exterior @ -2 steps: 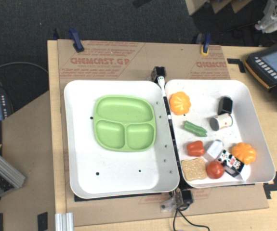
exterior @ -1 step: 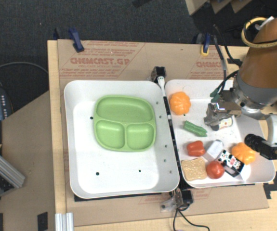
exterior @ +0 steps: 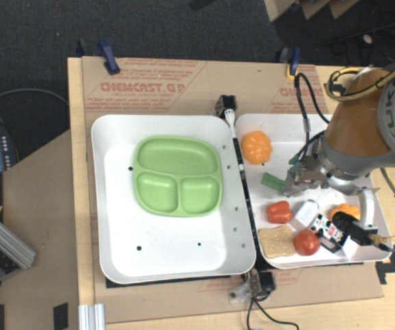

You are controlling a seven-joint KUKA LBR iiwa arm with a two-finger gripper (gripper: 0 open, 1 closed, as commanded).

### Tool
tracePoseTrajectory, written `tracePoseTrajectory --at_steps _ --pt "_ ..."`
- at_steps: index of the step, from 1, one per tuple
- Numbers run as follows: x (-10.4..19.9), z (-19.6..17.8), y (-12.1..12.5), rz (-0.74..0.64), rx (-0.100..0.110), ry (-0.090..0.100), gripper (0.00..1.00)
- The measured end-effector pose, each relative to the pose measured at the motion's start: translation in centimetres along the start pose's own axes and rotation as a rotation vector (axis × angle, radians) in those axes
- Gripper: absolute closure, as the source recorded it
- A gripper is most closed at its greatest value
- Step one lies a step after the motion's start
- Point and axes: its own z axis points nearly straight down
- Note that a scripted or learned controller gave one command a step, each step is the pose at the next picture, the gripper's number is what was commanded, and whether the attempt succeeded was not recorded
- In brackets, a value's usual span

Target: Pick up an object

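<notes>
The right bin (exterior: 279, 124) holds an orange pumpkin-like toy (exterior: 256, 147) at the back left, a small green piece (exterior: 273, 182), a red tomato (exterior: 278, 212), a second red tomato (exterior: 306, 242), a slice of toast (exterior: 277, 240) and a white and black item (exterior: 321, 222). My gripper (exterior: 300, 181) hangs low over the middle of this bin, just right of the green piece and above the first tomato. The grey wrist covers its tips. A small orange item (exterior: 345, 213) peeks out under the arm.
The left bin (exterior: 108, 205) carries a green divided plate (exterior: 178, 176) near its centre. Cables (exterior: 306, 102) run across the back of the right bin. Blue clamps (exterior: 108, 55) hold the cardboard base at its far edge.
</notes>
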Motion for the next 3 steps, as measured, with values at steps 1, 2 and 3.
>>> tracePoseTrajectory --at_steps 1,2,3 --pt "-4.3 4.8 5.1 -0.002 -0.016 -0.004 1.0" --pt "-10.2 4.2 13.7 -0.005 -0.025 -0.006 1.0" --pt "-4.3 4.4 11.1 -0.008 -0.009 0.002 1.0"
